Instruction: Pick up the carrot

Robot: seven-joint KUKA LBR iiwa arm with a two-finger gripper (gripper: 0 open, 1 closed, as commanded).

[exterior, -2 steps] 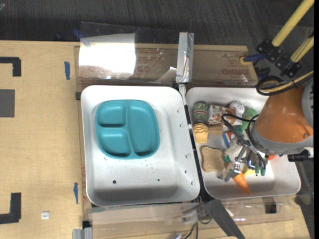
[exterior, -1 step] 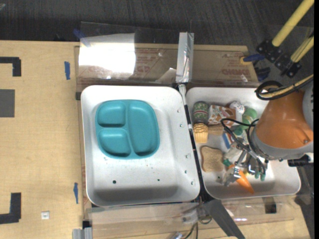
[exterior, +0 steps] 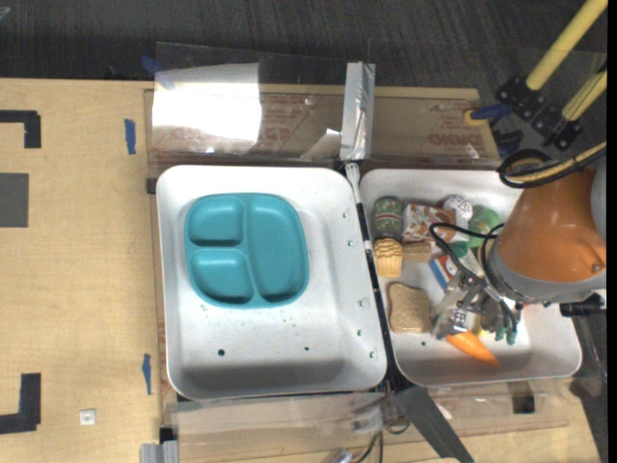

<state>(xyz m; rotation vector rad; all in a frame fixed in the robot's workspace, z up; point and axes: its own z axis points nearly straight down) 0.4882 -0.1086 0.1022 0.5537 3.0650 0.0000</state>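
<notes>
The carrot (exterior: 473, 346), a small tapered orange piece with a smooth plastic look, lies near the lower edge of the right bin (exterior: 554, 355), toward the lower right of the frame. The pincer (exterior: 469, 314) hangs directly above it in the picture, a dark tangle of metal fingers and wires below the arm's broad orange band (exterior: 554, 234); its tips seem to reach the carrot's upper end, but I cannot tell how wide it stands or whether anything is between the fingers. Just left of the carrot sits a rough, tan slice of bread (exterior: 409, 308), and above that a ridged yellowish corn piece (exterior: 388, 256) and a green can (exterior: 388, 214). The left bin (exterior: 193, 355), glossy white with rounded corners, carries a teal three-compartment plate (exterior: 248, 249). Both bins rest on a pale wooden worktop (exterior: 67, 258).
</notes>
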